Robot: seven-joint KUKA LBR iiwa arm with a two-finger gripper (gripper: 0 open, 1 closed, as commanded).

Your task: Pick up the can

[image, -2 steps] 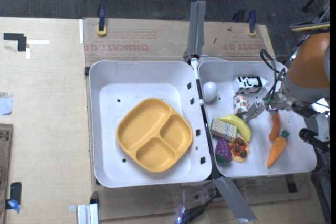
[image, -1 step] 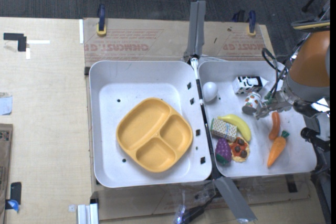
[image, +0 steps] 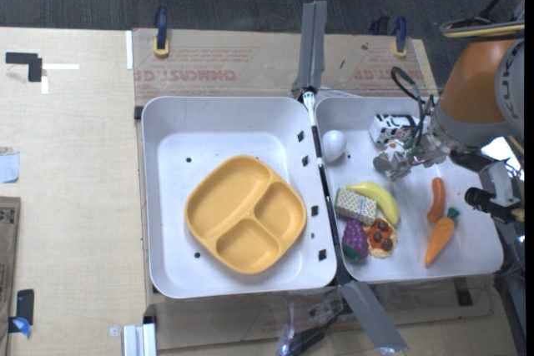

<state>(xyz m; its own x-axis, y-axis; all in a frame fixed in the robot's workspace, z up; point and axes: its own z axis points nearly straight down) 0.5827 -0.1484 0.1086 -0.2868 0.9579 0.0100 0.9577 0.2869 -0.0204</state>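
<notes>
One small grey can (image: pixel 389 166) lay, as far as I could make out, on its side in the right bin (image: pixel 467 258), in the upper middle part of it. It was hard to see well, because the end of the arm (image: pixel 476 92) was right on top of it. The can seemed to stick out from under the jaws toward the left and a bit down. Its long way seemed to run on a slant, from lower left to upper right, but I could not be sure.

I could not tell if the jaws were released or clenched, or if they had the can between them. They were at the can, not off to one side. So I think the next move hung on one thing: did the jaws sit across the can's narrow side, or along its long way, where it could slip out?

Just above the can lay a black and white thing (image: pixel 386 129). A white ball (image: pixel 334 144) sat off to the left by the bin wall. A banana (image: pixel 377 198) lay just below the can. A red toy (image: pixel 436 200) and a carrot (image: pixel 440 236) lay to the lower right.

The left bin (image: pixel 167 179) held a yellow plate (image: pixel 244 215). Both bins sat on the tabletop (image: pixel 67 179).
</notes>
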